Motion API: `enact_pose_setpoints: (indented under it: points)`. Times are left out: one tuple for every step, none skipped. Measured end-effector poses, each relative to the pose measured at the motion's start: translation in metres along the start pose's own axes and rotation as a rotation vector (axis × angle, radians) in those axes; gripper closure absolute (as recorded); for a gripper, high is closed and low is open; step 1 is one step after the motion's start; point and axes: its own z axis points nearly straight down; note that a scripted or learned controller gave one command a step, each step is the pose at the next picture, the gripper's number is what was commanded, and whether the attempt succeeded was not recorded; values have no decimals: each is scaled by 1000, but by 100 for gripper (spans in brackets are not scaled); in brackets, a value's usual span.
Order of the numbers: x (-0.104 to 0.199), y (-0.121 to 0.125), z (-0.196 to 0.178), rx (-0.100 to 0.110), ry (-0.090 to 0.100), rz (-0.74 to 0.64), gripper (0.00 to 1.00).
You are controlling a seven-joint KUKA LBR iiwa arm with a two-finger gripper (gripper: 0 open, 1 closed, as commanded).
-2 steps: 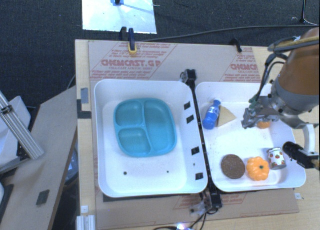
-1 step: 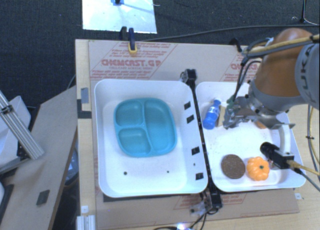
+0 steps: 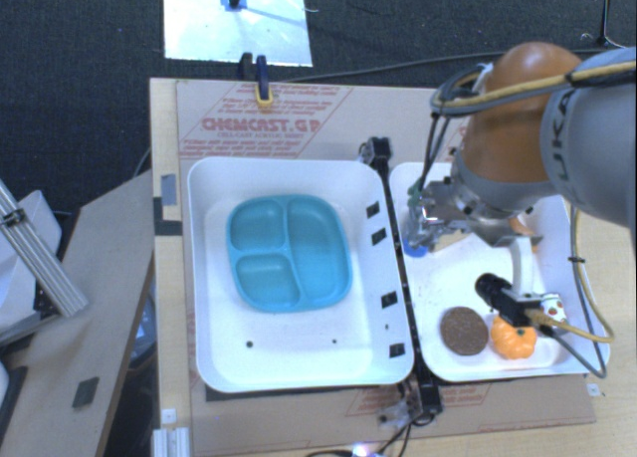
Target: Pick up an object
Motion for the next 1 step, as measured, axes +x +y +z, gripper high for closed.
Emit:
enact_pose_setpoints:
  points:
    - [46,8,15,1,-1,2,100]
